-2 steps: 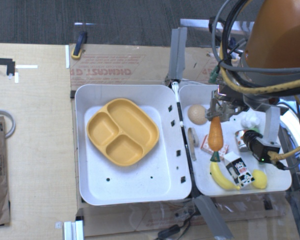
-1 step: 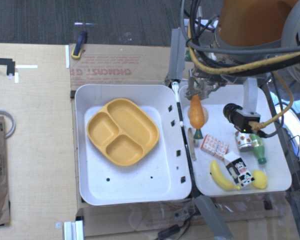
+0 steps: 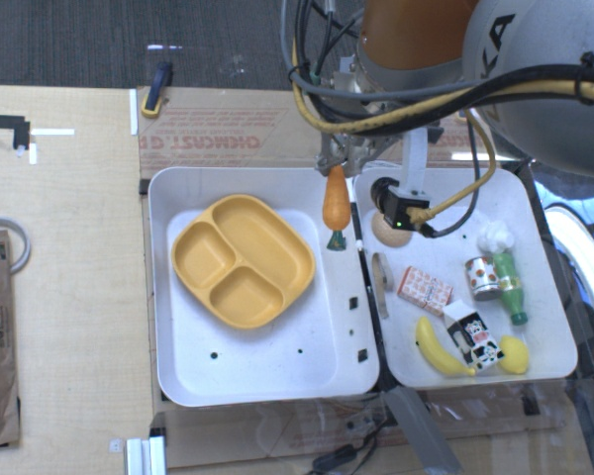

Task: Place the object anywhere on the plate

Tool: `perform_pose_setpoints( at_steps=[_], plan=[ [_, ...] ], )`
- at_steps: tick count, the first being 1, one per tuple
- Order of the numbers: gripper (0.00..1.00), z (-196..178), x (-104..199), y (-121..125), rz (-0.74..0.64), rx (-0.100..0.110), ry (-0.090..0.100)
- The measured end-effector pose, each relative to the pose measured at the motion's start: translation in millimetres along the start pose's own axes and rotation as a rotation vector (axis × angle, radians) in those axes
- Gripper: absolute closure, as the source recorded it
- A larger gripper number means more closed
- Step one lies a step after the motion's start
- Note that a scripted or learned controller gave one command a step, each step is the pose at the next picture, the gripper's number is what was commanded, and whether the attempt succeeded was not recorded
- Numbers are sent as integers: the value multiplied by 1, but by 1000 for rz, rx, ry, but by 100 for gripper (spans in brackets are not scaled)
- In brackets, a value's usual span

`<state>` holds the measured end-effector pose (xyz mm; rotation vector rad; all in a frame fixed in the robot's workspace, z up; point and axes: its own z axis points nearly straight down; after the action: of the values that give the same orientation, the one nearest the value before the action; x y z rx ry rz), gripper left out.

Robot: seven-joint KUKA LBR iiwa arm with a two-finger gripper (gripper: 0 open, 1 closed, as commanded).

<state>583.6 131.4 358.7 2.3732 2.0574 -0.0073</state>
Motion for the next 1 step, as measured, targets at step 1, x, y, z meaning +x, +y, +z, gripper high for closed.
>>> perform_pose_setpoints(
  at_steps=[1],
  plan=[
    [100, 58, -64, -38, 137, 1, 0]
  ],
)
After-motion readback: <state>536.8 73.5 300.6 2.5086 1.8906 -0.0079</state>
